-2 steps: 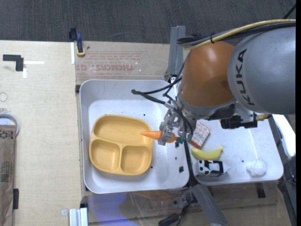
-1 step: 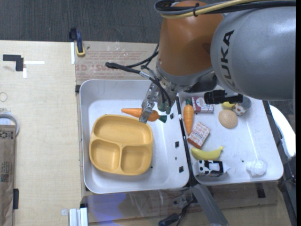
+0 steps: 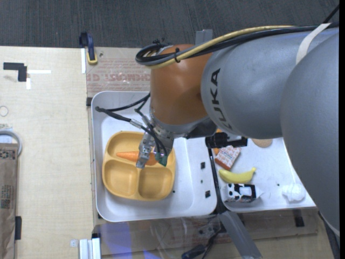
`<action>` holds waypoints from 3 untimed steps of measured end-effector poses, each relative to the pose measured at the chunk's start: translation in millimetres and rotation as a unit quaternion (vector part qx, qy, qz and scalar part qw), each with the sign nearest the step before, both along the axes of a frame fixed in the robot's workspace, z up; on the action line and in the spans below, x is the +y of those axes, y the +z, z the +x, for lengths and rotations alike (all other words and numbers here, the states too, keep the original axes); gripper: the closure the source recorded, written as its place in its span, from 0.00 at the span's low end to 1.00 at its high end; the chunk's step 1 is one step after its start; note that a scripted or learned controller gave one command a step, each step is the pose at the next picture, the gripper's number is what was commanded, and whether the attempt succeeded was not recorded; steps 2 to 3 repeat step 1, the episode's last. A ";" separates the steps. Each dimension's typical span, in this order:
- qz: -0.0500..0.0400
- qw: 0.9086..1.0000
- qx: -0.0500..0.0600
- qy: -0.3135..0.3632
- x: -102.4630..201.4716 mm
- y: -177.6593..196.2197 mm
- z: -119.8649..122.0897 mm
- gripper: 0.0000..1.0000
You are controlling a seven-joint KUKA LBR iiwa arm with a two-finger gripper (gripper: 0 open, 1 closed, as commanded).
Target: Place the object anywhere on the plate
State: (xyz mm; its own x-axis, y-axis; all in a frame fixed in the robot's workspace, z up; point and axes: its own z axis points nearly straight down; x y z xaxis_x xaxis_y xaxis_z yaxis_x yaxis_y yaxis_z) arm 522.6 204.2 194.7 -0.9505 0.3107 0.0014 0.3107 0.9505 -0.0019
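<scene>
the carrot (image 3: 128, 156) lies in the upper compartment of the yellow divided plate (image 3: 121, 185), left-centre of the frame, inside the left bin (image 3: 183, 198). its long axis runs roughly left to right, the narrow tip pointing left. the gripper (image 3: 144, 158) sits over its right, leafy end. jaw state: cannot tell. judged step: placing, apparently at release; next calls for a clean vertical retreat.
</scene>
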 end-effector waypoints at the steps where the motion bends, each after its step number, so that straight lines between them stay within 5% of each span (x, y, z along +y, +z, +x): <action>1: 0.000 1.000 0.000 0.000 -0.3 0.4 0.4 0.00; 3: 0.000 1.000 0.000 0.000 -0.3 0.4 0.4 0.00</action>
